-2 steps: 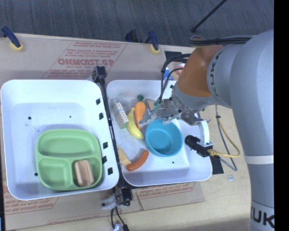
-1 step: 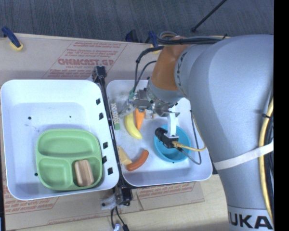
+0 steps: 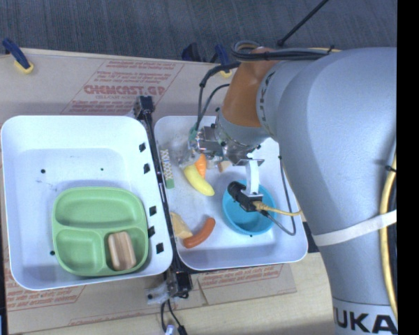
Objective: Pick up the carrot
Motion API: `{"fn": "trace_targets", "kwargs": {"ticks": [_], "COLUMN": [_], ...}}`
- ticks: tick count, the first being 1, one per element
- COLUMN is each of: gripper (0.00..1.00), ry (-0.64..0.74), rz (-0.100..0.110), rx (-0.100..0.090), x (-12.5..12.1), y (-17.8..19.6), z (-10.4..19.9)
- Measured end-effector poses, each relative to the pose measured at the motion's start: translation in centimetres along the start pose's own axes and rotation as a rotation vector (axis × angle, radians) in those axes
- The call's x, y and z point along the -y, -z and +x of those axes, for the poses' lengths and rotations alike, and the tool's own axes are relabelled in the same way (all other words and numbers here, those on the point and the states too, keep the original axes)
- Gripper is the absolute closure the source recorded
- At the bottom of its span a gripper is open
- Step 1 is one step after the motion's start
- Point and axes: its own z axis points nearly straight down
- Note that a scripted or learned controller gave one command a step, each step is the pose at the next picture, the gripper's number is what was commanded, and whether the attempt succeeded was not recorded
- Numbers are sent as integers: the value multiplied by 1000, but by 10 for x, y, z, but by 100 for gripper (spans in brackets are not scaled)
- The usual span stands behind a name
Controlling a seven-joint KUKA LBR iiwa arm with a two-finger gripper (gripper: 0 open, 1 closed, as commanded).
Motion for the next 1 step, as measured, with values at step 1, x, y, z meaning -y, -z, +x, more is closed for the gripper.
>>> {"fn": "trace_targets", "kwargs": {"ticks": [1], "gripper": [100], "ry": [-467], "rz": [2], "rx": [-4], "x": [3], "y": [90], "z": [69]}}
